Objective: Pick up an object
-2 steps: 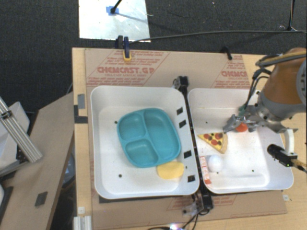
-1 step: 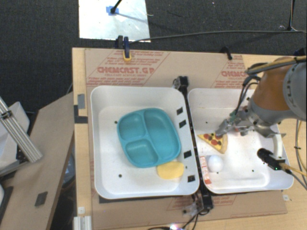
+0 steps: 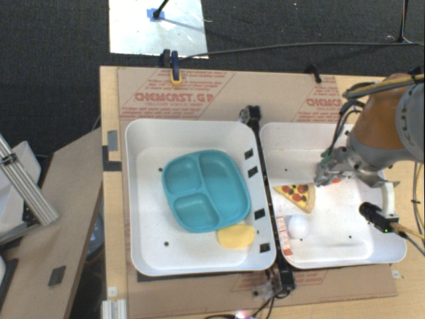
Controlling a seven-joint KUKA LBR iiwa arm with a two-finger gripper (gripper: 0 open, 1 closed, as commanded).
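A toy pizza slice (image 3: pixel 297 196) lies in the right bin (image 3: pixel 345 248), near its left wall. A white egg-shaped object (image 3: pixel 297 226) rests just below it. In the left bin (image 3: pixel 143 178) a teal divided plate (image 3: pixel 204 190) lies flat, with a yellow rounded object (image 3: pixel 236 236) touching its lower edge. My gripper (image 3: pixel 323 176) hangs low over the right bin, just right of the pizza slice's upper end. The wrist covers the fingertips.
A cardboard sheet (image 3: pixel 199 92) lies under both bins. A black divider with clips (image 3: pixel 260 185) runs between them. Cables and a small black fitting (image 3: pixel 375 216) trail from the arm over the right bin's right side. A metal plate (image 3: pixel 156 15) lies at the back.
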